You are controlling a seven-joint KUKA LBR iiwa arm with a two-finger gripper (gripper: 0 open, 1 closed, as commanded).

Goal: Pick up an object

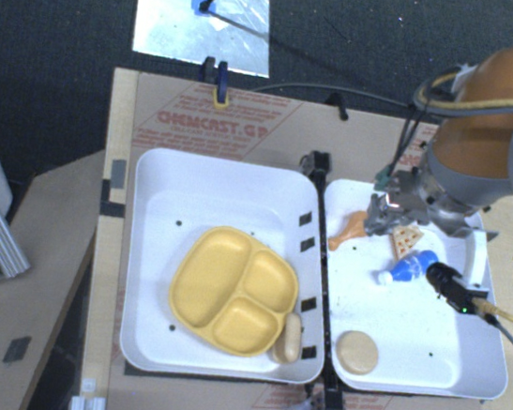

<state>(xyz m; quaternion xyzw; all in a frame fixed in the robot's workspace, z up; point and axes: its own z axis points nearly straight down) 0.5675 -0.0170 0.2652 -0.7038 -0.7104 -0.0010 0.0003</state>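
Your arm [504, 130] hangs over the back of the right bin [479, 373], so you're at the approach step; gripper [384, 208] sits low just above the cracker [406, 239] and beside the orange drumstick [350, 230], nothing visibly held. Can't tell its open-or-shut state, so next you need a clean drop and closure on one item. Nearest long target, the blue bottle [410, 268], lies flat mid-bin, long axis running upper right to lower left, white cap pointing lower left toward the divider.
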